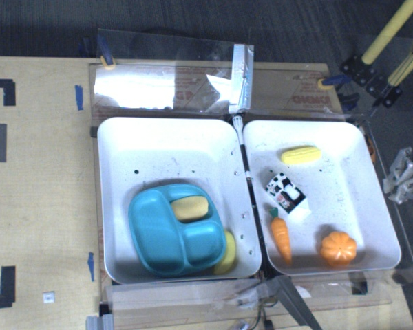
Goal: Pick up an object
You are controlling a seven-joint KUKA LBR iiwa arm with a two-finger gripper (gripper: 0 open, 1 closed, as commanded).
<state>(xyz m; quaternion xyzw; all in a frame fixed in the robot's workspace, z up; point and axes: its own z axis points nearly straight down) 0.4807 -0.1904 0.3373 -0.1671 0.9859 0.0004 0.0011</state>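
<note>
Two white bins side by side at frame centre. Left bin (124,143): blue sectioned tray (168,232) holding a yellow piece (191,208). Right bin (344,150): corn cob (301,155), black-and-white carton (286,192), carrot (281,236), small pumpkin (339,247).

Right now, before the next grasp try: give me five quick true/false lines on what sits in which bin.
1. The blue divided tray lies in the left bin. True.
2. The carrot lies in the left bin. False: it lies in the right bin, near its front left corner.
3. A yellow piece rests in one compartment of the blue tray. True.
4. The orange pumpkin touches the corn cob. False: they are well apart, the pumpkin near the front wall, the corn near the back.
5. The black-and-white patterned item sits between the corn and the carrot. True.
</note>
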